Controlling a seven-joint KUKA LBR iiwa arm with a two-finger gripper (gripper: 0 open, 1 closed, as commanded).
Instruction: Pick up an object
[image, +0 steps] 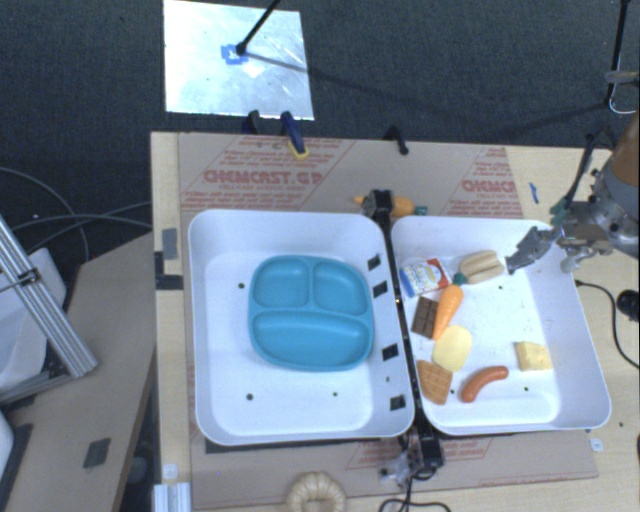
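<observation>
The gripper (545, 250) hangs above the right bin (575, 390) near its upper right rim, fingers spread and pinching nothing. The toy hot dog bun (481, 266) lies just to its left (the nearest piece), with the toy carrot (448, 309) below that.

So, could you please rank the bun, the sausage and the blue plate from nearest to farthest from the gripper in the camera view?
From the gripper:
1. Bun, right bin, just left of it.
2. Sausage, right bin, near front edge.
3. Blue plate, left bin.
</observation>
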